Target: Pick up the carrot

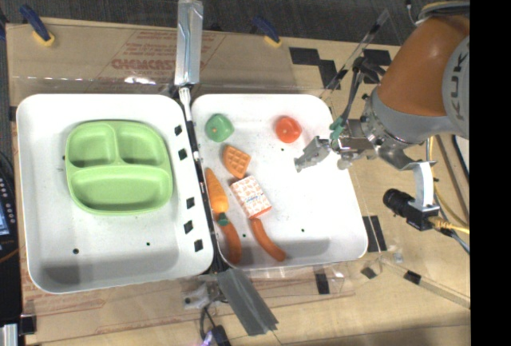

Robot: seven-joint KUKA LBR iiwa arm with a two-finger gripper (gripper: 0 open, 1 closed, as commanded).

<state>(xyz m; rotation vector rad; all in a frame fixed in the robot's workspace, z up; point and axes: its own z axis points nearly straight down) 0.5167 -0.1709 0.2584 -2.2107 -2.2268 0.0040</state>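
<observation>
**Q.** Where did the carrot (215, 194) lie?

**A.** The carrot, a tapered orange piece with a green tip at its near end, lay along the left wall of the right bin (339, 220), beside the divider. Just to its right sat a small printed carton (251, 196), boxy and tilted. A ridged, waffle-like biscuit (235, 160) lay above the carton, and a smooth curved sausage (267, 239) below it. A round green fruit (219, 127) and a glossy red tomato (287, 129) rested near the far wall.

**Q.** How did the gripper (319, 154) stand?

**A.** It hung over the right part of that bin, well apart from the carrot. Its two grey metal fingers (308, 158) were spread, with nothing between them.

**Q.** What did the left bin (44, 256) hold?

**A.** A pale green plastic tray (120, 166) with rounded corners and three compartments.
</observation>
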